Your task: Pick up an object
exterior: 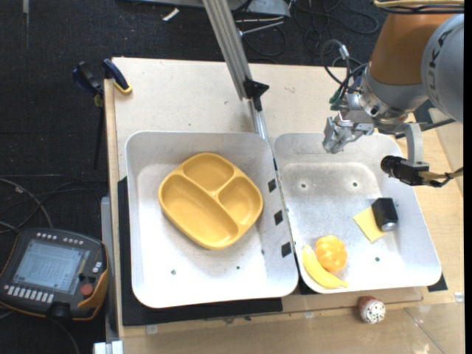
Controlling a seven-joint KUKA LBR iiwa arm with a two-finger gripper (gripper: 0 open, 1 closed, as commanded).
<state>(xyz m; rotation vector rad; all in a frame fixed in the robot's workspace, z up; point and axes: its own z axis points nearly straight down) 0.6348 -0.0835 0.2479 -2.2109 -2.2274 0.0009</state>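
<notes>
Approach step: the gripper (pixel 336 140) hovers at the right bin's (pixel 413 271) twelve o'clock rim, its pincer state indiscernible. Next: descend toward the orange (pixel 331 252) at six o'clock.

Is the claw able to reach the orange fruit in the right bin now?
Probably yes. The claw hangs over the far part of the right bin, and the orange fruit lies uncovered near the front; only the banana touches it.

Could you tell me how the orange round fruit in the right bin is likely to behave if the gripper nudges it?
The orange fruit looks round and smooth, so it would probably roll. The banana beside it may check it on that side. It looks like glossy plastic, so likely light and slippery.
</notes>
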